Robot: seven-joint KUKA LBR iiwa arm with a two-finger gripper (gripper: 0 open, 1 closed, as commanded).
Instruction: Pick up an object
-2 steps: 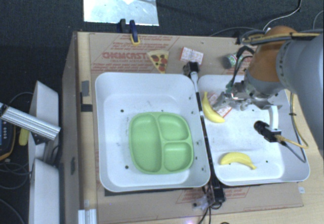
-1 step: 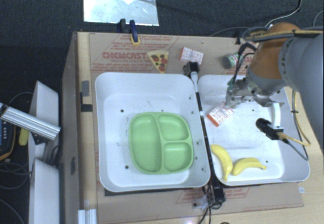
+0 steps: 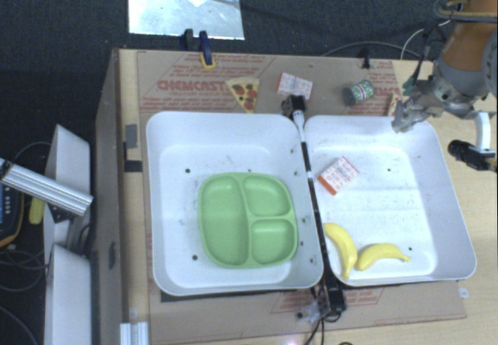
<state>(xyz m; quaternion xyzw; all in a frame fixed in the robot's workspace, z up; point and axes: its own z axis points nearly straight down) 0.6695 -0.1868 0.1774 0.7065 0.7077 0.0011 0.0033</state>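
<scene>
Two yellow bananas lie in the right bin (image 3: 436, 203) near its front edge: one banana (image 3: 341, 246) by the divider, the other banana (image 3: 381, 255) just right of it. A small red-and-white box (image 3: 339, 175) rests in the same bin, toward its back left. My gripper (image 3: 405, 114) hangs over the back right corner of the right bin, well away from the box and the bananas, with nothing seen between its fingers. The arm's orange band (image 3: 471, 44) rises above it at the right edge.
The left bin (image 3: 167, 172) holds a green divided plate (image 3: 247, 219). Behind the bins on the cardboard lie a pizza-slice toy (image 3: 243, 92), a small card (image 3: 294, 86) and a small can (image 3: 360, 91). A black cable clip (image 3: 296, 107) sits at the divider's back end.
</scene>
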